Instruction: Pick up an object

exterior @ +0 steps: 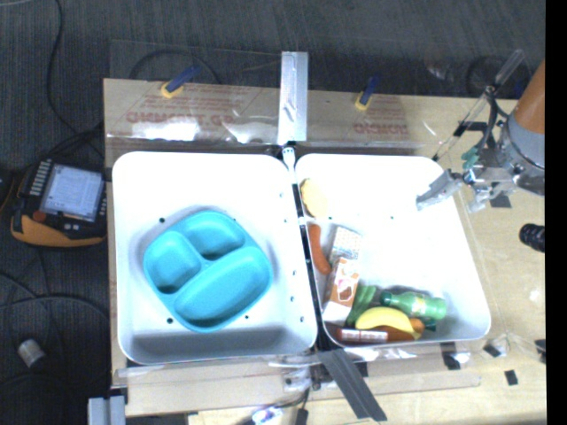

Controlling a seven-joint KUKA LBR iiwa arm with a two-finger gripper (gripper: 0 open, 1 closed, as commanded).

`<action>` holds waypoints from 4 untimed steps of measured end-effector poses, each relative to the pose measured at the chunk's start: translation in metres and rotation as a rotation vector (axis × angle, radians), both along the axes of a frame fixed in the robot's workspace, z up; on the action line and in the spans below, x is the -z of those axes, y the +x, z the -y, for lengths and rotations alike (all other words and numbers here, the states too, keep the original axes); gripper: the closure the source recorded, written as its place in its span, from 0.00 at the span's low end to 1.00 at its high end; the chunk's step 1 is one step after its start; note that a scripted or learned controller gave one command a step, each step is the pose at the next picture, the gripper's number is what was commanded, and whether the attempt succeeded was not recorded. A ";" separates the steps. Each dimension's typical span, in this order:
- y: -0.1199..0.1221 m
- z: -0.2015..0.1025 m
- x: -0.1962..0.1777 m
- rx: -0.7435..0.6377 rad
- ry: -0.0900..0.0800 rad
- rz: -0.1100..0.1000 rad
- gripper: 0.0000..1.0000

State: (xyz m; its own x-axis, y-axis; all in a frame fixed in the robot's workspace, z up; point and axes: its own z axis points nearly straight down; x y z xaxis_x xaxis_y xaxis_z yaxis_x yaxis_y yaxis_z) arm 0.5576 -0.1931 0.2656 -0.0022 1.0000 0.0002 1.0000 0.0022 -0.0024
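Bench: claw (pixel 454 187) over right bin (pixel 399 193) (far rim).

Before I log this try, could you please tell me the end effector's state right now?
End effector: open, holding nothing, above the right white bin's far right edge.

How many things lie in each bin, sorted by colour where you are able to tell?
Blue: 1, divided tray, left bin
Green: 1, bottle, right bin
Yellow: 1, banana
Orange-red: 1, sausage
Tan: 1, bread piece
Cartons: 2
Total: 7 that I can tell
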 end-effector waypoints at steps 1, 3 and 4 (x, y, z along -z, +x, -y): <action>-0.005 -0.035 0.126 0.018 0.001 -0.001 0.00; 0.059 -0.026 0.045 0.032 -0.004 0.002 0.00; 0.012 -0.075 0.158 0.072 0.000 0.004 0.00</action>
State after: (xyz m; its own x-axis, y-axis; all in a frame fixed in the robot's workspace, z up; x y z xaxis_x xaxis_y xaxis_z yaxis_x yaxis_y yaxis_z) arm 0.5700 -0.1178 0.1081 0.0695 0.9976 0.0004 0.9976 -0.0695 0.0020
